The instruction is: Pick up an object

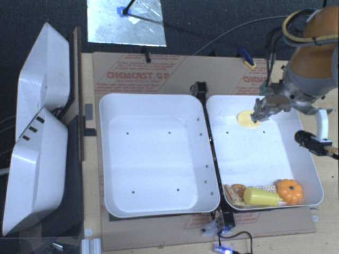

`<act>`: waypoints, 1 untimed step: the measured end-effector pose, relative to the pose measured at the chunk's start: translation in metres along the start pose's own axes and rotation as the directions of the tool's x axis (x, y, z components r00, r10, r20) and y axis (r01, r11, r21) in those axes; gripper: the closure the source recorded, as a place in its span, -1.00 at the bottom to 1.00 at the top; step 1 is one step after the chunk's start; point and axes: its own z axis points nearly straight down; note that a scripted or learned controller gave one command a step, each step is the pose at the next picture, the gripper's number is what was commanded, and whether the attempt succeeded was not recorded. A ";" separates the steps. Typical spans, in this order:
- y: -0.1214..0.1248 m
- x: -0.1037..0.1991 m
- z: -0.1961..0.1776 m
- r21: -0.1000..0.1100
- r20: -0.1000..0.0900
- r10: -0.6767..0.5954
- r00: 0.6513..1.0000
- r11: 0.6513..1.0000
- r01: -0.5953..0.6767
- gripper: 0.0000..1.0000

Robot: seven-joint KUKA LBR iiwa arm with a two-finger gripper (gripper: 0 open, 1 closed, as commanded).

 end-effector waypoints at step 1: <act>0.005 0.053 0.019 0.000 0.000 0.000 1.000 1.000 0.000 1.00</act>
